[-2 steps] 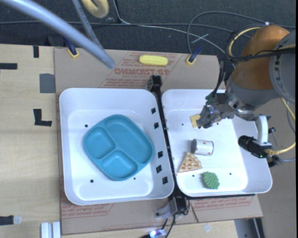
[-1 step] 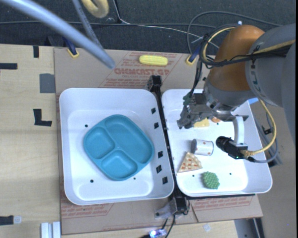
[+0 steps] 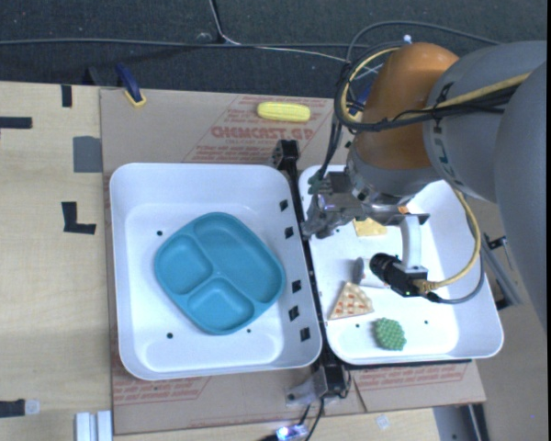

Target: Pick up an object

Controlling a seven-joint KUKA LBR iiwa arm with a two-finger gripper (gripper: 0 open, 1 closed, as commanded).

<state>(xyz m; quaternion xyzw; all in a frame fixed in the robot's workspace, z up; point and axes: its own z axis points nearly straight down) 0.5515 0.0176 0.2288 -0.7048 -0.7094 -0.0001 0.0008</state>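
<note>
The right bin [image 3: 477,338] holds a tan, triangular pizza-slice toy [image 3: 350,302], a green knobbly lump [image 3: 389,333], a small grey piece [image 3: 358,269] and a yellow wedge [image 3: 371,229] partly under the arm. My gripper [image 3: 323,217] hangs low over the bin's upper left corner, close to the divider between the bins and a little left of the yellow wedge. The wrist hides its tips. In the left bin [image 3: 129,191] lies a blue divided plate [image 3: 219,271].
A yellow oblong object [image 3: 283,111] lies on the cardboard behind the bins. The bulky grey and orange arm [image 3: 413,108] covers the back of the right bin. A black fitting with a cable [image 3: 392,274] sits mid-bin, under the arm.
</note>
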